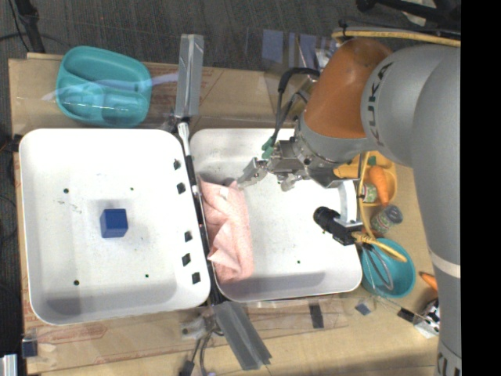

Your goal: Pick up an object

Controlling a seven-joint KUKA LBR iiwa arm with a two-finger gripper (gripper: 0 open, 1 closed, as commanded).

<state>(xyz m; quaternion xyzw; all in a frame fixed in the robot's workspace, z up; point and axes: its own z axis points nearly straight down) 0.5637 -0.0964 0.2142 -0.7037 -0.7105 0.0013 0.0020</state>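
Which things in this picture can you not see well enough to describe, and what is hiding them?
- Camera view: the right bin has its right part covered by the arm.
- Gripper: small and blurred above the pink cloth; whether it grips anything cannot be told.
- Orange, yellow and teal objects beside the right bin: partly behind the arm, so I cannot identify them.
- Blue block in the left bin: fully visible.

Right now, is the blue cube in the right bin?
No. The blue cube sits in the left bin; the right bin holds a pink cloth.

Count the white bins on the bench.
2: the left shallow white bin holds a small blue cube; the right shallow white bin holds a crumpled pink cloth.
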